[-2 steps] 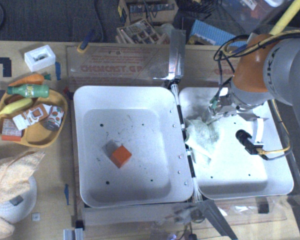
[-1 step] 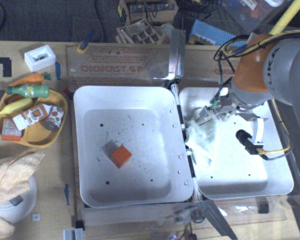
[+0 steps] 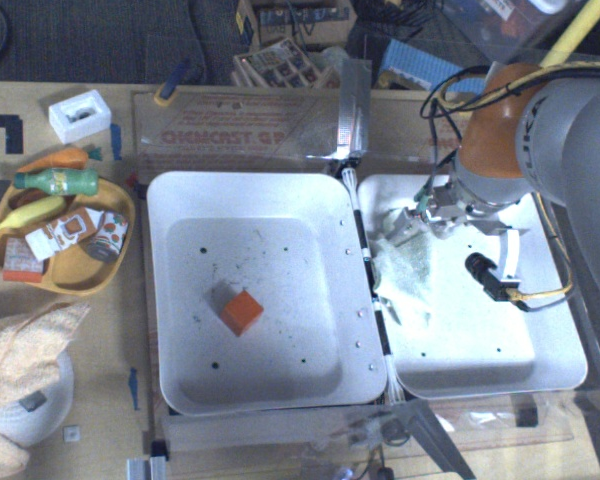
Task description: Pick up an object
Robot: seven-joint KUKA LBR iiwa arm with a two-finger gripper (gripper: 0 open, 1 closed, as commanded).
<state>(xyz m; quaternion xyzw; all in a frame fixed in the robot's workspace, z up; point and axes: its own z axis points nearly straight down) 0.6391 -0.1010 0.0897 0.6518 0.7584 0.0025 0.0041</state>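
Counting bins: two, side by side.
Left bin: one orange block, near its middle.
Right bin: one gripper low over a clear crumpled wrap.
Grip: cannot tell.

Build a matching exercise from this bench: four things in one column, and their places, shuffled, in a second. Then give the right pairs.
Things:
1. orange block
2. claw
3. green bottle
4. small white box

Places:
A. in the yellow bowl left of the bins
B. over the right bin, near its upper left corner
C. on the bench by the far left corner
D. on the floor of the left bin

Pairs: 1-D, 2-B, 3-A, 4-C
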